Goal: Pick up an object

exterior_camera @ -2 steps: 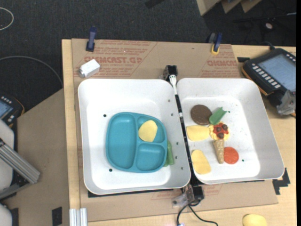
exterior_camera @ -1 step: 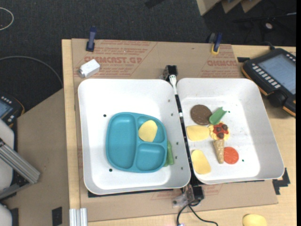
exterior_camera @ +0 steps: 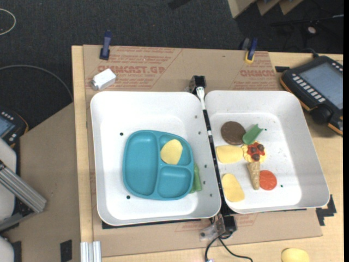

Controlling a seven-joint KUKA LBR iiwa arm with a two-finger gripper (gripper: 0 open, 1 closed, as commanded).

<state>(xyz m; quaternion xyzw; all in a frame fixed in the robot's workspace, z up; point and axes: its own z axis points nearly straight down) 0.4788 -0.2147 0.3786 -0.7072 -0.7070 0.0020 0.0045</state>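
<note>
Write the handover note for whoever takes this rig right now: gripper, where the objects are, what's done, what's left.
Gripper: nothing to report from the camera view.
Left bin: teal divided plate with a yellow piece in its upper right compartment; a green piece at the plate's right edge.
Right bin: brown disc, green leaf, two yellow pieces, ice cream cone, red-orange piece, clustered on its left side.
Done: nothing lifted.
Left: pick up an object.

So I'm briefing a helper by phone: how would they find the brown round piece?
Look in the right-hand white bin. Near its upper left lies a flat dark brown disc, with a green leafy piece to its right and a yellow piece below. It is the bin's sole brown item.
</note>
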